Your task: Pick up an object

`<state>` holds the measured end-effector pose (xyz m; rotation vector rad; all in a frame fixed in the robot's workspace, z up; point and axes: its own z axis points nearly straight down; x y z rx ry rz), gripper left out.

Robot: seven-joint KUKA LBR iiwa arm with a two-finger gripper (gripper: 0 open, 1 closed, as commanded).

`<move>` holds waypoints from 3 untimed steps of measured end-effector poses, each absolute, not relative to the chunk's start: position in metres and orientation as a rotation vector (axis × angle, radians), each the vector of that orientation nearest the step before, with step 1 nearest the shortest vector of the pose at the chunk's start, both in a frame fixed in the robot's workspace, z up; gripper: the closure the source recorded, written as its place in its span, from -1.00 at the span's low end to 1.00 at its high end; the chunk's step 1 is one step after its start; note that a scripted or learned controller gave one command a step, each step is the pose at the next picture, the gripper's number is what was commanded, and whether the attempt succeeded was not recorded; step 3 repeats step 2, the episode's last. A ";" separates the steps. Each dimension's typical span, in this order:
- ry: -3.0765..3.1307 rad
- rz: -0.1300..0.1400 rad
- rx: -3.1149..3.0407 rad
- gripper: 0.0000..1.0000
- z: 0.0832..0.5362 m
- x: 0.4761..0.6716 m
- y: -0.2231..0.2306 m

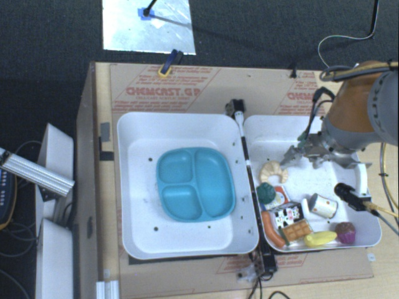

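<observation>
- Objects for picking lie crowded in the near corner of the right bin [374, 232]: a croissant [274, 170], a green piece [267, 193], an orange carrot-like piece [272, 227], a black-and-white spotted block [287, 215], a waffle-brown piece [295, 230], a yellow one [320, 238], a purple one [346, 232] and a white cylinder [322, 206].
- Your biggest risk, as I judge it, is the crowding: most of these touch or sit just beside a neighbour, so a descent on one may nudge another or pinch two at once.
- You should expect the pieces against the bin's near wall and the divider to be the hardest; the wall could block a finger and push the claw off target.
- White cylinder looks likely to roll if struck off-centre, and the rounded purple and yellow pieces may squirt out of a closing grip.
- Croissant sits a little apart from the pile, so you may find it the safer target.
- Claw [305, 151] hangs over the far part of the right bin, apart from the pile; you cannot tell from this view whether it is spread or pressed together, and nothing shows between its tips.
- Left bin [140, 136] holds a blue divided plate [194, 184], well apart from the claw, so you need not worry about it.
</observation>
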<state>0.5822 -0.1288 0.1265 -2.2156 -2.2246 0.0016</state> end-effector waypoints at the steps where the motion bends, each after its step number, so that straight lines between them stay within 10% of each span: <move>1: -2.225 -0.001 -2.218 -1.00 0.105 0.552 -0.090; 3: -2.226 -0.011 -2.221 -1.00 0.089 0.556 -0.089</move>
